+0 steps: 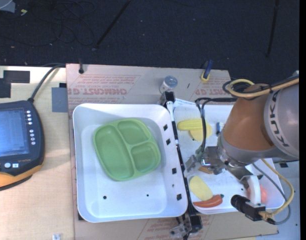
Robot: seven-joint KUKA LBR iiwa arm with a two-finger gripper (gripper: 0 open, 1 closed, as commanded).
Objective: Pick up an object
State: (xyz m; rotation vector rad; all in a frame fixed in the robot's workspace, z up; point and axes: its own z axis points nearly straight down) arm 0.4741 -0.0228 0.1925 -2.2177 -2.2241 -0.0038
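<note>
Two shallow white plastic bins sit side by side on a brown cardboard-covered bench (143, 84) with red printed lettering. Behind the bench, dark floor with loose black cables. At far left, a grey teach pendant with a blue screen (13, 139) rests on pale wood.

Left bin (88, 184): holds a light green three-compartment plastic tray (127, 149), lying flat, slightly rotated.

Right bin (185, 109): a yellow corn-shaped toy (190, 125) near the far end; a pale yellow oval toy (200, 187) toward the near end; a red-orange elongated toy (208, 202) just beside it at the near rim; a pink-red rounded item (263, 194) by the right rim, partly hidden by cables.

Grey arm with orange band (253, 129) reaches over the right bin. Gripper (205, 161) sits low between the corn toy and the oval toy; whether it is wide or closed, cannot tell.
</note>
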